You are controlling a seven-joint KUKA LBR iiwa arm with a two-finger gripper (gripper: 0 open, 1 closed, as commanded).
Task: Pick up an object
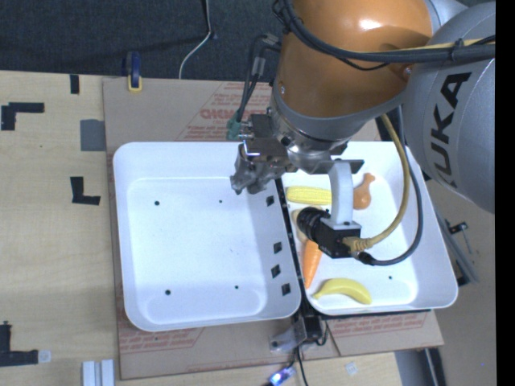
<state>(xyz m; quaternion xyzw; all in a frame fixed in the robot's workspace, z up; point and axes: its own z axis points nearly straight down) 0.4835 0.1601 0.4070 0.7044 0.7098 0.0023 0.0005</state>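
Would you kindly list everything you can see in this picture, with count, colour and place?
left bin: one, white, on the view's left
right bin: one, white, beside it on the right
corn cob: one, yellow, right bin, far part near the shared wall
drumstick-shaped piece: one, orange, right bin, far part
carrot: one, orange, right bin, along the shared wall
banana: one, yellow, right bin, near end
cardboard sheet: one, brown, under both bins
clamp: one, blue and yellow, at the cardboard's far left corner
arm: one, grey with orange band, from the right
hand: one, dark, over the shared wall's far end
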